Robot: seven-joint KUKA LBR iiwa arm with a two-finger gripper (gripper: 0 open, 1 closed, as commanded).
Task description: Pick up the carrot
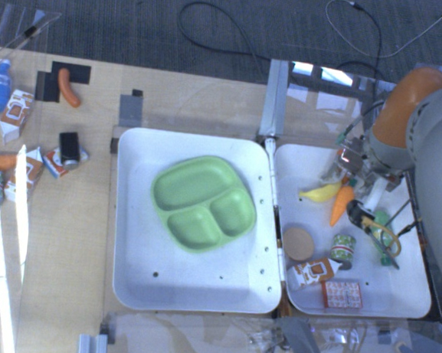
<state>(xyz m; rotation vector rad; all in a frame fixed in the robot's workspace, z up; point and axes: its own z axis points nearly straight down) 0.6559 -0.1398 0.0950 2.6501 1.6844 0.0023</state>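
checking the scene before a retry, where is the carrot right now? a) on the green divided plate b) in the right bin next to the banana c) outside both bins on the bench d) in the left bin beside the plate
b: the carrot lies in the right bin, just right of the yellow banana, with the gripper right above its top end; the green plate sits in the left bin.

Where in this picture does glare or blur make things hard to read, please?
In the camera view, a bright white streak of glare crosses the bench at lower left; reflections whiten the clear panel above the right bin; the gripper over the carrot is soft and cluttered; the green plate is evenly lit.
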